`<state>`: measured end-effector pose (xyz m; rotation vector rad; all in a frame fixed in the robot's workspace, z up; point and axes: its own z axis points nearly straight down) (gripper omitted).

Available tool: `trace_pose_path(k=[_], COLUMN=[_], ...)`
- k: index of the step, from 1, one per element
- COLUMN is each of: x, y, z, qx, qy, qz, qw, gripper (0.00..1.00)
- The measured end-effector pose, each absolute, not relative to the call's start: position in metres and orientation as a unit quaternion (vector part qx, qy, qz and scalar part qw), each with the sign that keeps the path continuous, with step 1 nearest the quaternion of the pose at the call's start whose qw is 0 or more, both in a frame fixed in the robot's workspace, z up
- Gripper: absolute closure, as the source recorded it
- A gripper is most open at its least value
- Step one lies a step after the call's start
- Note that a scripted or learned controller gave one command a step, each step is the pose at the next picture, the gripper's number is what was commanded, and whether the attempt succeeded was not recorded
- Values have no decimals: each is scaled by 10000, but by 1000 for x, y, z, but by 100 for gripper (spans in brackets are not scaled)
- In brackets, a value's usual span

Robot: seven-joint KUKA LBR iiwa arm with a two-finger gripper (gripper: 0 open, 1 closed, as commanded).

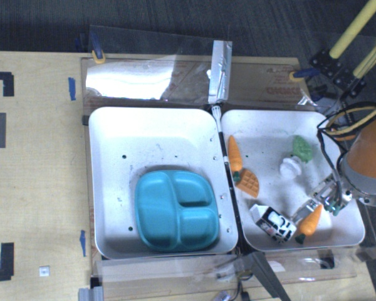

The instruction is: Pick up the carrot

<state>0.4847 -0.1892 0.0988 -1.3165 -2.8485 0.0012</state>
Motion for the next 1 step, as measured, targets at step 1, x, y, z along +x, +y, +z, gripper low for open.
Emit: trace_pose_path(k=[1], x=[482], y=[-156], z=[88], qx=[-7097], qy=[-7045], qz=[-20], qw=[-33], gripper=[0])
